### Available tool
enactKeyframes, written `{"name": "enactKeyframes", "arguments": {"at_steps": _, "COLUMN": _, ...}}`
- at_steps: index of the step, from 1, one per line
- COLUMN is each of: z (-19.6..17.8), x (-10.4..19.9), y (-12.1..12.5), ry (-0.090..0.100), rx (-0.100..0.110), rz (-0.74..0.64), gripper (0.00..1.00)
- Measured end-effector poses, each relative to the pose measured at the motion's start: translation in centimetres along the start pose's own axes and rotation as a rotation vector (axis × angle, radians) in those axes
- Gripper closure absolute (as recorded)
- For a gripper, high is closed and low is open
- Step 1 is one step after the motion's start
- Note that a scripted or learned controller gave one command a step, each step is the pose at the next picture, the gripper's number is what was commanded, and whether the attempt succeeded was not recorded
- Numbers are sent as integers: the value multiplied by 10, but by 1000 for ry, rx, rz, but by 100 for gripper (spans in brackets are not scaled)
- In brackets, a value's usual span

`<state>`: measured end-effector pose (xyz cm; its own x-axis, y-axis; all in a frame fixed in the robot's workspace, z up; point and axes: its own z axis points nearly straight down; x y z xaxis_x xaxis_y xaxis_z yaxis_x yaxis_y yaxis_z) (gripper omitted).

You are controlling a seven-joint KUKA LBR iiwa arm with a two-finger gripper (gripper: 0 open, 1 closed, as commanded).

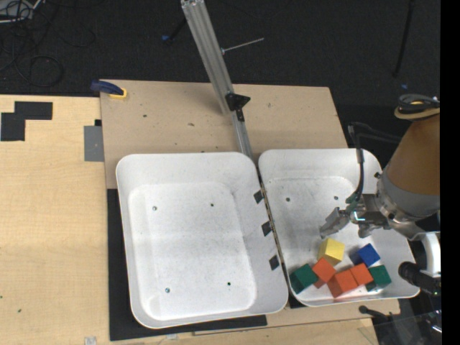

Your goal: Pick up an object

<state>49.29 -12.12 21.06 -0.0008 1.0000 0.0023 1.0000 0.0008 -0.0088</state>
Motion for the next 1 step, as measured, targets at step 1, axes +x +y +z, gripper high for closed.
{"name": "enactKeyframes", "arguments": {"at_steps": 1, "z": -2, "x": -1, "y": 1, "ry": -1, "rx": -6, "rz": 5, "gripper": 0}}
